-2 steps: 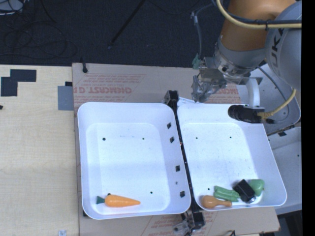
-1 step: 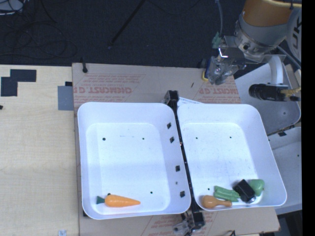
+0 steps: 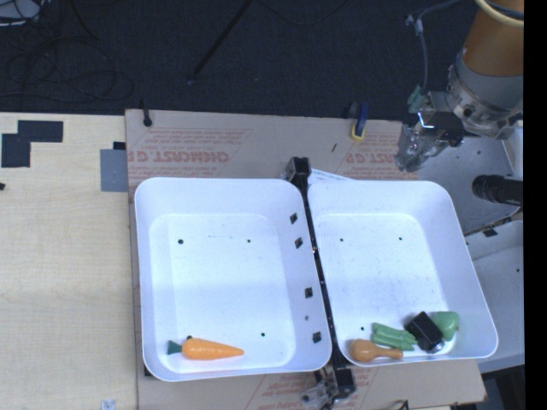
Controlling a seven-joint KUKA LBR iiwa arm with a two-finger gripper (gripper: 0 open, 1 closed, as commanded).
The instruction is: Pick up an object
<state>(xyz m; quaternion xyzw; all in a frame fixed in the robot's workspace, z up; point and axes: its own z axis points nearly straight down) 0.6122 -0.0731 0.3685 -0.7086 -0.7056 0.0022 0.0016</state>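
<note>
An orange carrot [image 3: 211, 349] with a green top lies in the left bin [image 3: 162, 203] near its front edge. In the right bin [image 3: 444, 203], at the front right corner, lie a green pod-shaped toy [image 3: 393, 336], a black block [image 3: 424, 330], a green rounded piece [image 3: 446, 321] and an orange pear-shaped toy [image 3: 373, 352], close together. My gripper [image 3: 414, 154] hangs above the bench behind the right bin's far edge, away from all of these objects, with nothing seen between its fingers.
The two bins meet at a black divider with clips [image 3: 309, 263]. A blue and yellow clamp [image 3: 360, 121] sits on the cardboard behind the bins. A black cylinder [image 3: 499, 189] juts in at the right. Cables lie on the dark floor at the back.
</note>
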